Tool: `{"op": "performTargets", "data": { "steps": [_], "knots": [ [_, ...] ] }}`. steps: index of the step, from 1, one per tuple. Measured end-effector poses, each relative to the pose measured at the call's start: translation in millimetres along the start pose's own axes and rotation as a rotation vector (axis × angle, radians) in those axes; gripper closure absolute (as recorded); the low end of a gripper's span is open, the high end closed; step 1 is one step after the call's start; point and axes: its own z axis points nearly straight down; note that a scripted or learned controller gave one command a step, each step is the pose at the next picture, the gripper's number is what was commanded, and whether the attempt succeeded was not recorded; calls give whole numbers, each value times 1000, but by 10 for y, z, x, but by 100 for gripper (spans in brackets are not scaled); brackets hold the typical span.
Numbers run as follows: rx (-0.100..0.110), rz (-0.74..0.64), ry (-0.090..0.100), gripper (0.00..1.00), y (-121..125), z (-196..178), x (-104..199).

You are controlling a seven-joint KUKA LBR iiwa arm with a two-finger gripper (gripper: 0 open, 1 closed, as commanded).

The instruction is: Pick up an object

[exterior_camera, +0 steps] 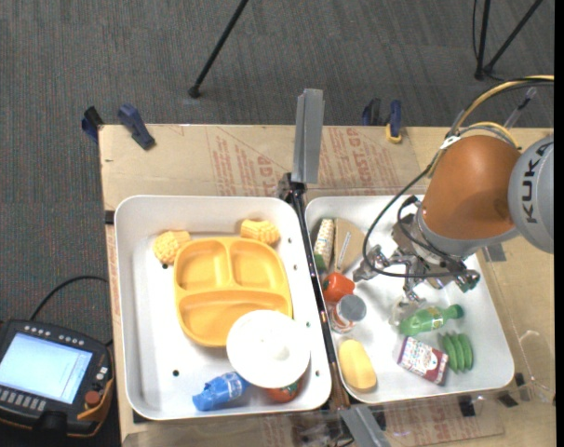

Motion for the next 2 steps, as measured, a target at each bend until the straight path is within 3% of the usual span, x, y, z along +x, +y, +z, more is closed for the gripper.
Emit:
{"op": "performTargets", "data": {
  "steps": [1,2],
  "knots": [
    [-1,-404,-1,0,-774,-1,80],
    [-3,-395,-7,100,-778,-105,73]
  ]
}}
